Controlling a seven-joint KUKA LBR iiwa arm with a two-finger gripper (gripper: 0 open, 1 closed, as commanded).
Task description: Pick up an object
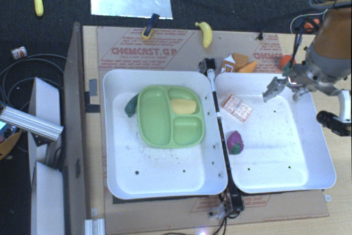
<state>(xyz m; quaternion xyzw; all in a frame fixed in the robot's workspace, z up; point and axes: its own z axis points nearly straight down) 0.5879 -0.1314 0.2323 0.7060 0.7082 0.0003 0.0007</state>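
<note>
In the right bin [308, 173] lie a purple fruit-like object [235, 142] near the left wall and a small pink-and-white packet [236, 107] further back. The left bin [126, 179] holds a green divided plate [165, 124] with a yellow item [183, 105] in its upper right compartment, and a dark green object [131, 105] beside the plate's left rim. My gripper [283, 87] hangs over the right bin's back right area, well right of the packet, its fingers spread with nothing between them.
A banana [205, 33] and a yellow clamp [148, 30] lie on the cardboard behind the bins. Orange items [245, 66] sit just behind the right bin. A black bar [215, 113] runs between the two bins. The arm's black cabling [333, 121] hangs at the right.
</note>
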